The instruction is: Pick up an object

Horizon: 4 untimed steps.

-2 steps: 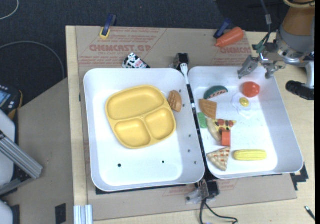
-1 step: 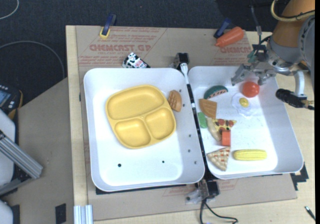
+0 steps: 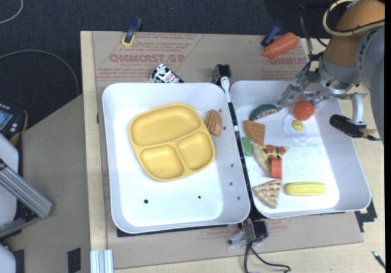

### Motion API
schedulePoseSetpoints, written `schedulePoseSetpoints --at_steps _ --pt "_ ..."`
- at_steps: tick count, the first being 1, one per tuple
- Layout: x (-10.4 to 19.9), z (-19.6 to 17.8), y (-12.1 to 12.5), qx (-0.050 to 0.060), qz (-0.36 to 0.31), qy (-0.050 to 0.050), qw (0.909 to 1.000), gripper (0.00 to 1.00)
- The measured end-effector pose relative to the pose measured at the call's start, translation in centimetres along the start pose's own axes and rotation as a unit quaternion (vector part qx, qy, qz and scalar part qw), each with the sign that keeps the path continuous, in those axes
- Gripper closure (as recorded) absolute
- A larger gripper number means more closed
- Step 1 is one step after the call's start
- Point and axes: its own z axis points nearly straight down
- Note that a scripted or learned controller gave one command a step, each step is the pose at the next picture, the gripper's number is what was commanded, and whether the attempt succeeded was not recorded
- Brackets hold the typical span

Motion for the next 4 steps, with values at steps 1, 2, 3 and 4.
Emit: schedulePoseSetpoints --at_steps 1,2,3,4 --pt "0.0 -1.3 0.1 -0.002 0.000 -0.001 1.0000 1.00" --pt "-1.0 -7.1 0.2 -0.005 0.001 -0.002 1.0000 1.00" --pt "-0.6 -13.5 0.1 -0.006 0.001 -0.002 1.0000 1.00" --pt "-0.6 -14.2 0.2 -0.004 0.001 -0.001 1.0000 1.00"
